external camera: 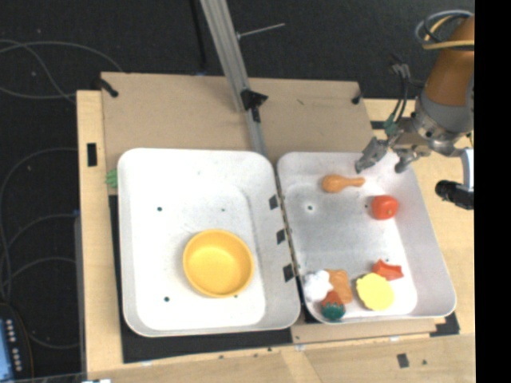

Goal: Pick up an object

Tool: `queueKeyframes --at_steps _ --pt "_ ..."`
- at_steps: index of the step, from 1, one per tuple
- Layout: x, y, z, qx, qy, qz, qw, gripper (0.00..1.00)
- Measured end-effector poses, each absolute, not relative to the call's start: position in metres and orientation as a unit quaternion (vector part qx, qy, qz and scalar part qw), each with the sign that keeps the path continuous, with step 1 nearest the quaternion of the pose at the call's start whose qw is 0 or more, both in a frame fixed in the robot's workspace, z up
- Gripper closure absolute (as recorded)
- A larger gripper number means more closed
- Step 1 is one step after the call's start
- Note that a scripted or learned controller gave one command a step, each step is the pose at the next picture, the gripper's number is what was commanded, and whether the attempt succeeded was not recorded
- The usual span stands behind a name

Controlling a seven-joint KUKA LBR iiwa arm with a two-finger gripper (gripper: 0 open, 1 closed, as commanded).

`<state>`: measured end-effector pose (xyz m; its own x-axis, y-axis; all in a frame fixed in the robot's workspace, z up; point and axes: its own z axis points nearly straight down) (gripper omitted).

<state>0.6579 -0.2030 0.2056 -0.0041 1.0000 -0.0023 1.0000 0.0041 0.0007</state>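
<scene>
My gripper (387, 159) hangs over the far right corner of the right bin (351, 246), its two dark fingers spread apart with nothing between them. Just below and left of it lies an orange drumstick-shaped toy (342, 183). A red round toy (384, 207) sits a little nearer, to the right. At the bin's front edge lie a yellow disc (374, 293), a small red piece (389, 271), an orange piece (341, 286), a white lump (317, 283) and a green bit (333, 312).
The left bin (160, 182) holds a yellow bowl (217, 262) toward its front. A slanted metal pole (227, 46) rises behind the seam between the bins. The bench's brown board surrounds both bins.
</scene>
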Motion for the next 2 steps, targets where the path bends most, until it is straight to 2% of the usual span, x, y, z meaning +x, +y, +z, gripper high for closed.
queueKeyframes --at_steps 1,2 --pt "0.658 -0.204 0.206 0.705 0.709 -0.0015 0.001 0.0" --pt "0.656 -0.203 0.143 0.706 0.709 -0.0026 -0.001 0.0"
